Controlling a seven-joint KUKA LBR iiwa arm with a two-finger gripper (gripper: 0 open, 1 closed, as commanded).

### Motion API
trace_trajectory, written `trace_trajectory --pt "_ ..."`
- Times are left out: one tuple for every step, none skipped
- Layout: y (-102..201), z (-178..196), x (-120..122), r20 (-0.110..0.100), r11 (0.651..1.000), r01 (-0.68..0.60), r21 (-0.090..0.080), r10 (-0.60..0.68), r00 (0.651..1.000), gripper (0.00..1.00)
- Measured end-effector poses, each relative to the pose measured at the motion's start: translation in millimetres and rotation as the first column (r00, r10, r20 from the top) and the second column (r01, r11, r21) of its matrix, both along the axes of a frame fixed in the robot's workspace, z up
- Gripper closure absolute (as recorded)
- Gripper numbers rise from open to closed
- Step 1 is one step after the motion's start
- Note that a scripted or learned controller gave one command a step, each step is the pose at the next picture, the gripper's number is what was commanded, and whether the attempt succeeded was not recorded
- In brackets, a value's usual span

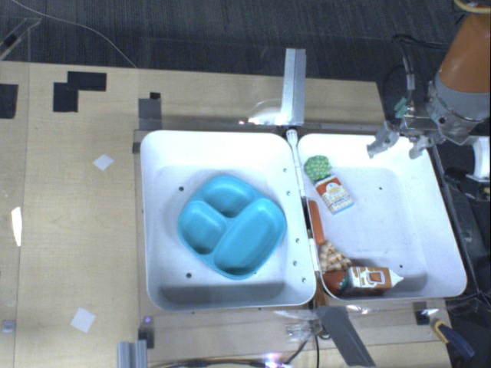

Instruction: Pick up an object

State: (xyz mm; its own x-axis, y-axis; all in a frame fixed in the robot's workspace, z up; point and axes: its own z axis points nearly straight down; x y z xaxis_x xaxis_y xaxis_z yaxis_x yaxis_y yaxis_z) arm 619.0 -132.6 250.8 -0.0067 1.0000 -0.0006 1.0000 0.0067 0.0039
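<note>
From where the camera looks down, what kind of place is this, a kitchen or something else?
Probably a robotics lab test bench, not a kitchen. A robot arm's gripper hangs over two white bins; one bin holds a blue divided tray, the other toy-like food items. Cables trail across the dark floor.

We find no legible text, brand, number or sign in the camera view. The small carton (335,195) near the upper left of the right bin (414,228) carries a printed orange-and-white label, and the brown carton (370,279) at that bin's lower left carries a white patch, but we cannot read either at this resolution.
</note>
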Motion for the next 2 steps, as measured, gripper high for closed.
trace_trajectory --pt "-11 -130 -123 -0.003 1.000 0.015 0.001 -0.015 1.000 0.00" --pt "31 -161 -96 0.007 0.920 -0.392 -0.007 0.392 0.920 0.00"
